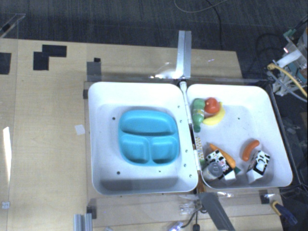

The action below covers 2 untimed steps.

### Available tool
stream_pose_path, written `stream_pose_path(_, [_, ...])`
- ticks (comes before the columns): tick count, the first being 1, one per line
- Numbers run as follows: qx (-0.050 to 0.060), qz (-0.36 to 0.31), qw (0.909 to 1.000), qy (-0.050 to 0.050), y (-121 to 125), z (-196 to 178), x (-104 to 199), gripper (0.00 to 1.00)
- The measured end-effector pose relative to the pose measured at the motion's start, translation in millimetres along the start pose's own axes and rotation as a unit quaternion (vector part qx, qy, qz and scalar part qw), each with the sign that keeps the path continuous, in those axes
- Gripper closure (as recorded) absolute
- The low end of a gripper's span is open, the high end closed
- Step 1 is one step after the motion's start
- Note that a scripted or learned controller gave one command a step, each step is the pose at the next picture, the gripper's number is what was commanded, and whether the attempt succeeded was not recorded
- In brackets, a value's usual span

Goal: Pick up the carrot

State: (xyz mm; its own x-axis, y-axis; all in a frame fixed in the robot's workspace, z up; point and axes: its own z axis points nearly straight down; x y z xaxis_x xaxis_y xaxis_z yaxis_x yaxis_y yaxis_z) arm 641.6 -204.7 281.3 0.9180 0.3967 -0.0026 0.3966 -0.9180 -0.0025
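Observation:
The carrot (225, 157) is a slim orange piece lying at a slant in the front part of the right bin (269, 105). It rests against a black-and-white toy (217, 164) on its front-left side. Nothing is touching the carrot from above.
An orange-red sausage (250, 149) and a second black-and-white toy (259, 163) lie just right of the carrot. A red tomato (211, 105), a yellow banana (214, 119) and a green vegetable (197, 113) cluster at the bin's back left. The left bin (103, 105) holds a blue divided plate (147, 136). Cabled hardware (288, 66) sits at the right edge.

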Motion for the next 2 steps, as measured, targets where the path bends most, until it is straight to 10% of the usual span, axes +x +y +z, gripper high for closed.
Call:
stream_pose_path(1, [-0.001,0.098,0.9951,0.002,4.4,-94.2,11.7,1.00])
stream_pose_path(2, [-0.002,0.098,0.9952,0.002,7.9,-94.3,20.8,1.00])
